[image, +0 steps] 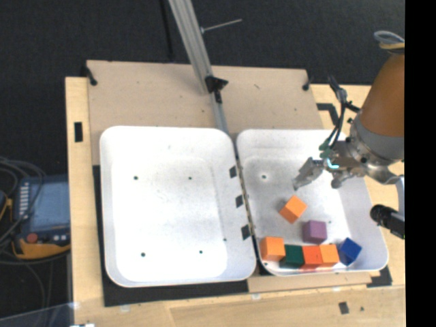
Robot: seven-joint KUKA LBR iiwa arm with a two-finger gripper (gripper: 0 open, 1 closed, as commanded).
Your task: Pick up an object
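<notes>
**Ana:** Pincer first: the gripper (320,172) hangs over the upper middle of the right bin (272,145), at the end of the grey arm (381,125) that comes in from the right. Its fingers (306,174) look spread apart, with nothing between them.

**Ben:** And after that, largest downward?

**Ana:** The bench (78,182), then the left bin (170,203), then the right bin, then the blocks. All the blocks lie in the right bin's lower half.

**Ben:** Which would you go for?

**Ana:** The orange cube (293,209), I judge. It sits alone, turned corner-on like a diamond, and lies below the gripper and slightly left in the view, toward the near rim. It is a cube, so it has no long axis to speak of; the fingers would need to line up with its turned faces.

**Ben:** What about the others?

**Ana:** The purple cube (315,231) is just beyond it, lower right, near but apart. Along the near wall runs a packed row: an orange block (273,248), a green block (293,256), two more orange ones and a blue block (349,250), touching or nearly so.

**Ben:** Room to move?

**Ana:** Open floor on every side of the lone orange cube, least toward the purple one. The row is crowded and pressed to the wall, so fingers would likely find no gap there.
</notes>
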